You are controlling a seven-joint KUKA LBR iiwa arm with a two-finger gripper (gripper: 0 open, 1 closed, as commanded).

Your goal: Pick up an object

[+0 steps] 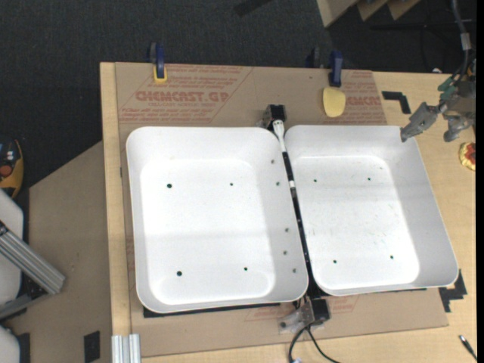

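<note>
two shallow white bins side by side on a printed cardboard sheet [227, 89] covering the worktop [68, 203]. left bin [140, 203] and right bin [431, 225], as seen in the view, meeting along a dark seam, each floor marked with four small dark dots.

one pale yellow rounded object [333, 102] lying on the cardboard outside both bins, just beyond the far rim of the right bin and directly below a blue clamp [336, 65]. second blue clamp [157, 54] fixed on the sheet's far edge, above the left bin.

hand [446, 116] at the view's right edge, grey, hovering beside the far right corner of the right bin, well apart from the yellow object and touching nothing visible. wide or narrow: cannot tell, since much of the hand blurs into the background there.

small black fitting [276, 114] at the far end of the seam; black connector with cable [311, 316] at the near end. small red and yellow item [469, 155] on the worktop at the right edge, too cropped to identify.
</note>
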